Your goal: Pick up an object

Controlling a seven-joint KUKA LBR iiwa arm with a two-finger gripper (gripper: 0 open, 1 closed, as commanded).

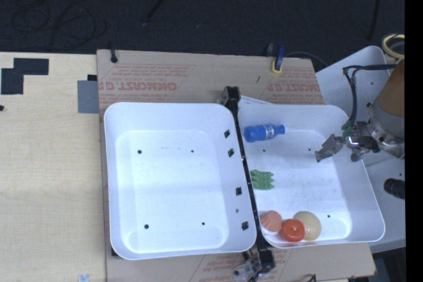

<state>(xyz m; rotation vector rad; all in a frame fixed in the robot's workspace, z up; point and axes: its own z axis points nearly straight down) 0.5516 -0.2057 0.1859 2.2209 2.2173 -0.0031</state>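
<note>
The right bin (357,208) holds a blue bottle (264,133) lying on its side near the back left. A small green toy (262,179) rests against the bin's left wall. In the front corner sit a red tomato-like piece (292,230), a pink piece (270,220) and a beige round piece (308,224), close together. My gripper (342,147) hangs over the bin's right side, its fingers (326,151) spread apart with nothing between them. It is well right of the bottle and the green toy.
The left bin (172,181) lies beside the right one, joined by a black divider with clips (239,162). Cardboard (198,76) lies under both bins. Cables and the arm's wrist (390,109) crowd the right edge.
</note>
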